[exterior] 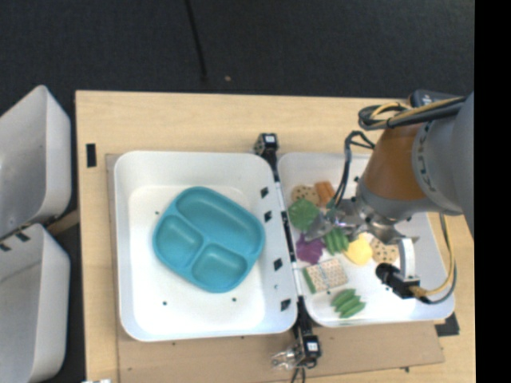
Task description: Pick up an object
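Observation:
The right bin (423, 306) holds several small toy foods: a green leafy piece (303, 212), a purple piece (309, 250), a yellow lemon-like piece (359, 251), a checkered cracker (326, 276), a green pea pod (346, 302), an orange piece (324, 191) and a tan cookie (301, 193). My gripper (335, 231) hangs low over the middle of this pile, by a green piece (336, 240) between the purple and yellow ones. The wrist hides the fingertips.
The left bin (136, 309) carries a blue divided plate (208, 238) near its middle. A ridge with black clips (281, 238) separates the two bins. The grey and orange arm (403, 170) covers the right bin's upper right. A black cable (415, 290) loops near the front right.

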`<state>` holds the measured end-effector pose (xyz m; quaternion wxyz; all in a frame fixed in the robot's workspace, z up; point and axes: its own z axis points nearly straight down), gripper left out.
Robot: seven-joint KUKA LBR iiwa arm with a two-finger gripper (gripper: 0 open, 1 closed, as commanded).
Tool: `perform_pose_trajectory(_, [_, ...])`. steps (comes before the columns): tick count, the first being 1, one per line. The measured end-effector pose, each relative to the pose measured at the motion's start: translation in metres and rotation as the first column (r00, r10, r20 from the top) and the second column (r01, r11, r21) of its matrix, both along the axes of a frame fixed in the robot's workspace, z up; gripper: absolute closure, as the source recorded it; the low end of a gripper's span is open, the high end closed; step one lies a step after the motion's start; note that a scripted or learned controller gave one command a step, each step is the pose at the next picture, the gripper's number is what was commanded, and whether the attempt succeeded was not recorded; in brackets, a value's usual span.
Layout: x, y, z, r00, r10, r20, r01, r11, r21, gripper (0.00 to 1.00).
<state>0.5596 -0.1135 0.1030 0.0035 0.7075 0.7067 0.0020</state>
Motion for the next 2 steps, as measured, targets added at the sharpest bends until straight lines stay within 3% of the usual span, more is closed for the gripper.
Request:
perform_pose_trajectory(1, [-0.001, -0.001, 0.008, 1.0, -0.007, -0.003, 0.007, 1.0, 0.001, 1.0])
perform_pose_trajectory(2, [0.001, -0.01, 0.069, 1.0, -0.006, -0.003, 0.006, 1.0, 0.0, 1.0])
